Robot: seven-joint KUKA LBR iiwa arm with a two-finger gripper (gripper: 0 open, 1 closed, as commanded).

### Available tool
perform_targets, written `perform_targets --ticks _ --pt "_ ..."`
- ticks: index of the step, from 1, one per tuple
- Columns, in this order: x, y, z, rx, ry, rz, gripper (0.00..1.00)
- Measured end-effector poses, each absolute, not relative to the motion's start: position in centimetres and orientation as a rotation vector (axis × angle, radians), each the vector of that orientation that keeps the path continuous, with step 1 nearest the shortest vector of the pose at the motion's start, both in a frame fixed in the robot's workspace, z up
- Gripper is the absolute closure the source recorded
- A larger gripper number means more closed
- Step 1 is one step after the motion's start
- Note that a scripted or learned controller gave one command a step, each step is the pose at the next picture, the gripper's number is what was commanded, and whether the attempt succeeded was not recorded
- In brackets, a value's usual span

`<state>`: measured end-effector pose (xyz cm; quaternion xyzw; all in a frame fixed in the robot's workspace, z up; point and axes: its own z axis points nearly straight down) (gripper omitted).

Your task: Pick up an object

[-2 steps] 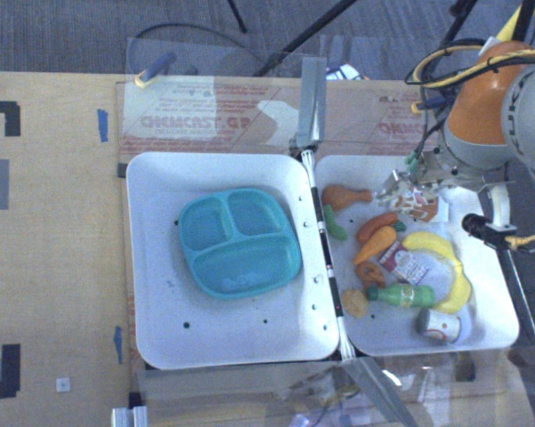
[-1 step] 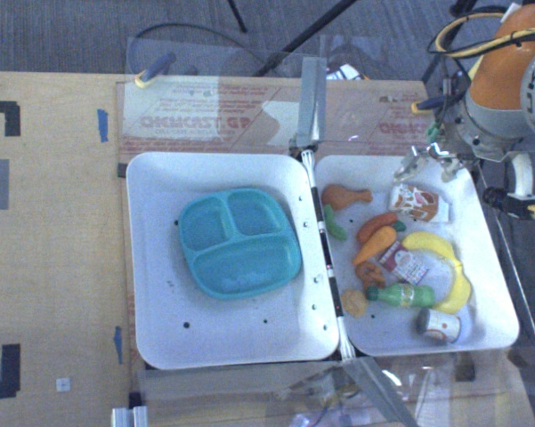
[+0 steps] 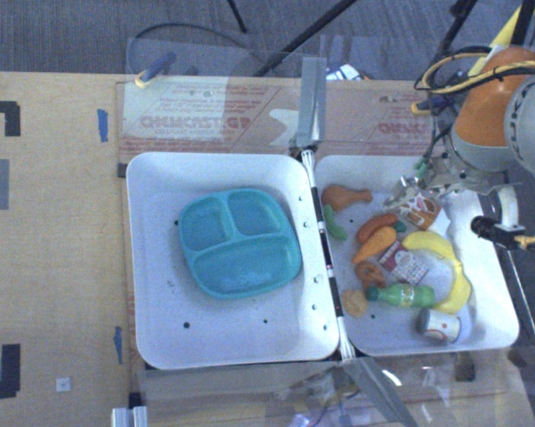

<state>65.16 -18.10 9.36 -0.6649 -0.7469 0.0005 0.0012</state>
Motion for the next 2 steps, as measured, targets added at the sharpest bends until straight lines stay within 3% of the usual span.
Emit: perform_targets --ticks 1,2 --pt "65.2 -18.0 10.3 -2.083 -2.349 0.003 1.0" --pt "66.6 -17.2 23.4 -1.905 -2.495 0.003 1.0"
